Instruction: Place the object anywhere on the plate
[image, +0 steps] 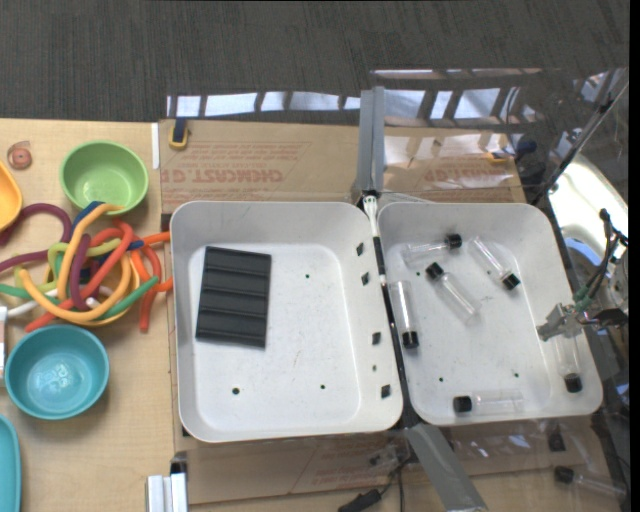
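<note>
The left bin (285, 410) holds a black ribbed plate (234, 296) near its left wall. Right of the left bin, the right bin (480, 225) holds several clear tubes with black caps (460, 293), scattered. The gripper (562, 322) sits at the right bin's right rim; whether its jaws are spread or pressed together cannot be told. Left of the left bin, on the wooden bench (60, 440), are a green bowl (103, 177), a teal bowl (56, 370) and what looks like tangled coloured cords (95, 270).

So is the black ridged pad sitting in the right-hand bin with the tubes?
No, the black ridged pad lies in the left bin, while the clear tubes are in the right bin.
</note>
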